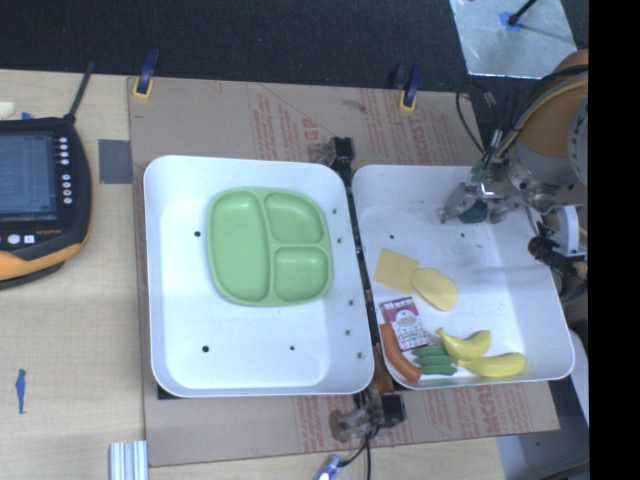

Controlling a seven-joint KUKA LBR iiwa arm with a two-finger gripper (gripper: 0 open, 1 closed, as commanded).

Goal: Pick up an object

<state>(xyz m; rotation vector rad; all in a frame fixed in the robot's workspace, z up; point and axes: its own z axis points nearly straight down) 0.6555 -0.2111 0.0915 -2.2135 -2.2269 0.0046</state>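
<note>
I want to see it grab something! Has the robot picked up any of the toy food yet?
Not yet. The gripper is over the top corner of the right bin, away from the food, with nothing seen in it. The bananas, the yellow slices, the hot dog and the little packet all lie in that bin. The whole pickup is left.

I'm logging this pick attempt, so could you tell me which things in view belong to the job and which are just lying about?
Belonging to the job: gripper, right bin, banana, yellow slice, pale round piece, red packet, hot dog, green piece.

Lying about: left bin, green divided plate, handheld pendant, blue clamps.
</note>
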